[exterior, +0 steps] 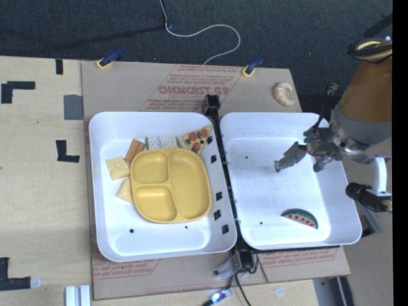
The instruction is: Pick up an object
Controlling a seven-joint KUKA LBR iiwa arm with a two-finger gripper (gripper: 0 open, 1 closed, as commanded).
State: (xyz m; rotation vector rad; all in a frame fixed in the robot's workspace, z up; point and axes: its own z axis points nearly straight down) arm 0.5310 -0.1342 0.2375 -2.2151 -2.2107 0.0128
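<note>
Nearest the camera in the right bin [331, 231], a watermelon slice [300, 218] is lying flat on the white floor, close to the near wall. Farther in, the gripper [301, 160] is hanging over the middle of the same bin with its two fingers spread apart and nothing between them; one finger [287, 158] is reaching left and the other is pointing down beside it. The slice is sitting nearer than the gripper and roughly below it in the scene, well apart from it. In the left bin [102, 228], a yellow divided plate [171, 185] is resting in the middle, partly covering a few flat food pieces [118, 167] on its left and far sides. Beyond the bins, a small tan piece [285, 93] is lying on the cardboard sheet [191, 88].
</note>
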